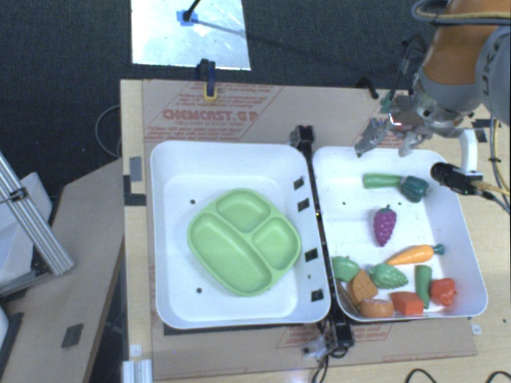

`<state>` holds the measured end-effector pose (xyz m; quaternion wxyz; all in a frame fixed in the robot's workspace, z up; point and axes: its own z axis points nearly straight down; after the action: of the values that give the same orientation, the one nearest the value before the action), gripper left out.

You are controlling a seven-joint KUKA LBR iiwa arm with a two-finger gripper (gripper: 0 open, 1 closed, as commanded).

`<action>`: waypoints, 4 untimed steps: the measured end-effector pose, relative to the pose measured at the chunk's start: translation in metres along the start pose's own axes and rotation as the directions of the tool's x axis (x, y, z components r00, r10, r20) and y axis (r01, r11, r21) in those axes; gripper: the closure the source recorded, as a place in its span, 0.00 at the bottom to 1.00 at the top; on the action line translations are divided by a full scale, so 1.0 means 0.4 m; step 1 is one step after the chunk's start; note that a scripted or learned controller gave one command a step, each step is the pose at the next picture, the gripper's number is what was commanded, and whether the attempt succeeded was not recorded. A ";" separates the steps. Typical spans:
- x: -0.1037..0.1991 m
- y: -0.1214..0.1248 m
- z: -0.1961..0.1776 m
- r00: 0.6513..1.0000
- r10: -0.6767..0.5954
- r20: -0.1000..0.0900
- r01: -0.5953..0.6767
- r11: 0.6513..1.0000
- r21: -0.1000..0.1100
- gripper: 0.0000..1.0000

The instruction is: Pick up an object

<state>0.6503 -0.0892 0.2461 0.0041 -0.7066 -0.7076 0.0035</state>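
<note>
My gripper (390,140) hangs above the far edge of the right bin (463,222), with its two fingers spread apart and nothing between them. Below it in that bin lie a green cucumber-like toy (394,183), a purple bunch of grapes (385,224) and an orange carrot (413,254). Along the bin's near edge sit several more toy foods, among them a green leafy piece (388,275), a green pepper (422,280), a red tomato (443,291) and an orange-brown piece (363,286).
The left bin (172,214) holds a light green divided plate (243,241). Black clips (304,138) mark the divider between the bins. A blue clamp (208,76) stands at the bench's far edge.
</note>
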 end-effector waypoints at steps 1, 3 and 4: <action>0.000 0.005 -0.020 1.000 -0.002 0.001 0.002 1.000 -0.012 0.00; -0.010 0.016 0.247 1.000 0.001 0.001 -0.001 1.000 -0.009 0.00; -0.003 0.016 0.351 1.000 0.000 0.000 0.000 1.000 -0.009 0.00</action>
<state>0.6550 -0.0903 0.1056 0.0008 -0.7066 -0.7077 0.0005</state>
